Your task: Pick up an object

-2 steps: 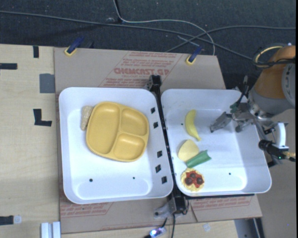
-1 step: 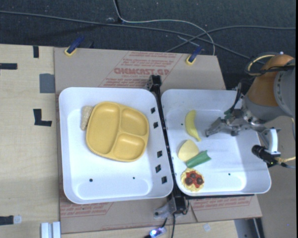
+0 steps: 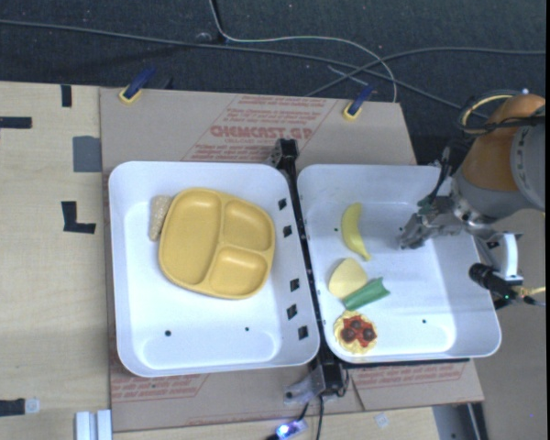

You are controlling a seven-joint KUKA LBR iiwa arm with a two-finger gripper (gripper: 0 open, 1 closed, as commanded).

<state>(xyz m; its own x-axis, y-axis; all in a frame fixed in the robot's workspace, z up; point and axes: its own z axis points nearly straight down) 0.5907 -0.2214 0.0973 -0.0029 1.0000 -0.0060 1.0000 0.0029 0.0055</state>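
Fingers (image 3: 414, 236), their spread impossible to tell, hover inside the right bin (image 3: 440, 342) near the banana (image 3: 352, 230), so the arm should centre over it before closing.

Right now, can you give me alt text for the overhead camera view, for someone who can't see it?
The grey arm's two-finger gripper is low in the right white bin, to the right of a yellow toy banana, a yellow wedge, a green strip and a small round pizza-like toy. The left white bin holds a yellow divided plate over a tan piece.
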